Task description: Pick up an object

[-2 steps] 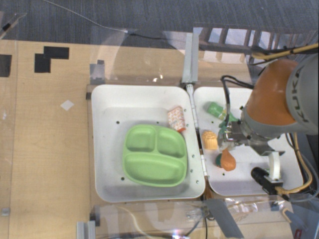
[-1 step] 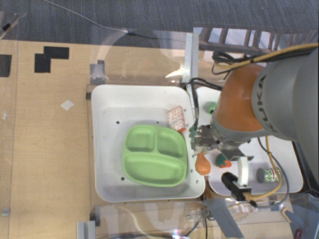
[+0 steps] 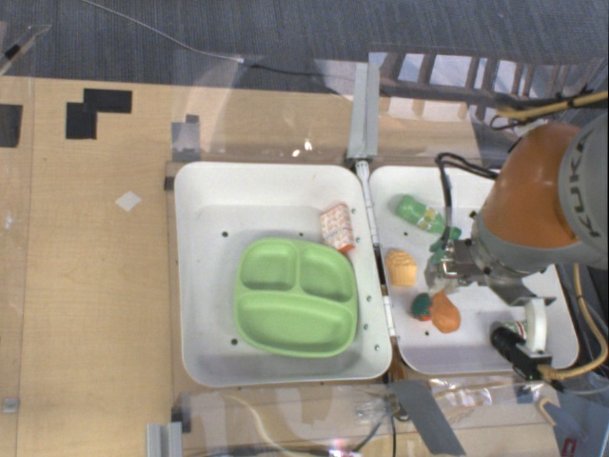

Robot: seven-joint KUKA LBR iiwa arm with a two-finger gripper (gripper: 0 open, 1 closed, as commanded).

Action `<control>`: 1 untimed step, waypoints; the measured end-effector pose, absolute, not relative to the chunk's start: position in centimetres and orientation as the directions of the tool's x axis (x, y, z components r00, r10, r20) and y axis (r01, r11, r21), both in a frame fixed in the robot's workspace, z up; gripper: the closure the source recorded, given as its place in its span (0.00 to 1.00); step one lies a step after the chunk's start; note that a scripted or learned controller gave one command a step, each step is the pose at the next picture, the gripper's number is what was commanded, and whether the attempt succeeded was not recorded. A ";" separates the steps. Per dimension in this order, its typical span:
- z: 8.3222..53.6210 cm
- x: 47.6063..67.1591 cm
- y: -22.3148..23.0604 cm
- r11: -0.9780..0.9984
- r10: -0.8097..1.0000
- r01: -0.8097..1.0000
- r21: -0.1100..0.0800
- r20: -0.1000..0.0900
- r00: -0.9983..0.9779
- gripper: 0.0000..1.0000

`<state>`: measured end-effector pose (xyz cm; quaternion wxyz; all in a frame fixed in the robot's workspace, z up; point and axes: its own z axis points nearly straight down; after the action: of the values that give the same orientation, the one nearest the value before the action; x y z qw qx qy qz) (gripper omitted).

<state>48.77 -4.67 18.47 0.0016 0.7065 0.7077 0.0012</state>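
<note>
Camera view, looking down at a slant on a pale wooden surface (image 3: 86,284) bearing two shallow white bins side by side.

In the left bin (image 3: 205,255): a light green divided plate (image 3: 297,296) with three compartments, lying flat toward the near right part. Just beyond its far right corner, a small pink-and-white patterned packet (image 3: 336,227), tilted, close to the bin's right wall, touching or nearly touching the plate's rim.

In the right bin (image 3: 476,346): a green bottle-like toy (image 3: 419,211) lying on its side at the far left. Nearer, by the bin's left wall, a yellow ridged piece resembling a toy corn cob (image 3: 402,268). Nearer still, an orange carrot-shaped toy (image 3: 442,313) with a dark green top at its left end, lying flat on the bin floor.

Reaching in from the right, the grey arm (image 3: 590,184) with its broad orange band (image 3: 533,193), hanging over the right bin's middle. At its tip, the hand (image 3: 443,261), metal with small green parts, low over the bin between the corn cob and the carrot, just above the carrot's far end. Fingers too small and cluttered to read: spread or pressed together, cannot tell; nothing visibly pinched between them. Black cable (image 3: 445,184) looping from the hand up toward the wrist.

Near right corner of that bin: a black and white fitting (image 3: 521,343) under the arm.

Beyond the bins, dark grey carpet (image 3: 285,17) and a metal frame (image 3: 362,112) between the bins' far ends.
</note>
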 end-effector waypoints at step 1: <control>22.6 48.8 2.1 0.005 1.000 1.000 0.004 0.001 -0.005 1.00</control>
<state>48.80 2.15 22.65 0.0012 0.7052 0.7090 0.0018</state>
